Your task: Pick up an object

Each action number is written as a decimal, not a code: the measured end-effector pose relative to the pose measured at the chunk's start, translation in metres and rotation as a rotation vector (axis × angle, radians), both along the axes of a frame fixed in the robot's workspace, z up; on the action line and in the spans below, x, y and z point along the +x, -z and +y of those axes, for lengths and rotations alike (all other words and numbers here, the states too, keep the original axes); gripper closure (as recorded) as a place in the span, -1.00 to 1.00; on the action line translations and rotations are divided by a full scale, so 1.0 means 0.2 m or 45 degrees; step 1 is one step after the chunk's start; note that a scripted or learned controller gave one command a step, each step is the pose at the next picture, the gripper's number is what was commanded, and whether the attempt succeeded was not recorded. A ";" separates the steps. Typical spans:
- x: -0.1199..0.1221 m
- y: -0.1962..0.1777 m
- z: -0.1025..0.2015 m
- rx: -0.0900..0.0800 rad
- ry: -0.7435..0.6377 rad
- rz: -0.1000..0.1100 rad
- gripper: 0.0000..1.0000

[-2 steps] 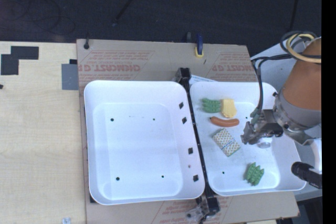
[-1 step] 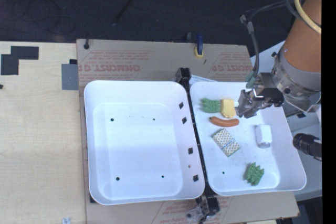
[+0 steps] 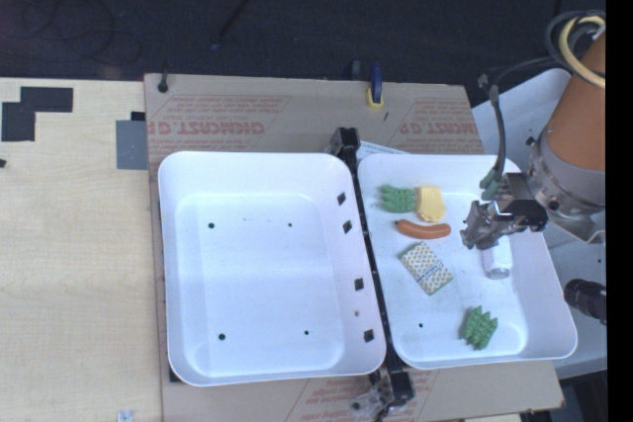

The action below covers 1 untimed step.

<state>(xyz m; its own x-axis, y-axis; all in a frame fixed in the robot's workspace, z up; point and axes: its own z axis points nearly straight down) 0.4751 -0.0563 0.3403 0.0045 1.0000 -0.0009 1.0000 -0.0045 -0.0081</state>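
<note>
I see the L shallow white plastic bin (image 3: 188, 212) w/ nothing but its dark floor dots. In the R white bin (image 3: 554, 336): bumpy green toy (image 3: 398, 199) touching a yellow chunk (image 3: 430, 204), orange-red sausage-shaped toy (image 3: 423, 229) just below them, patterned square packet (image 3: 427, 268) under that, second green knobbly piece (image 3: 478, 327) near the front. Grey two-finger gripper (image 3: 485, 234) hangs over a small clear cylinder (image 3: 497, 261) at the R side; can't tell if it's spread or pinching.

arm (image 3: 584, 114) cut off at right edge, gripper (image 3: 482, 230) fingers indistinct
</note>
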 end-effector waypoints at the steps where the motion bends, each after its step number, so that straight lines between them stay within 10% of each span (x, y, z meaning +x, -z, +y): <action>1: -0.01 0.33 -0.52 0.000 0.007 0.001 1.00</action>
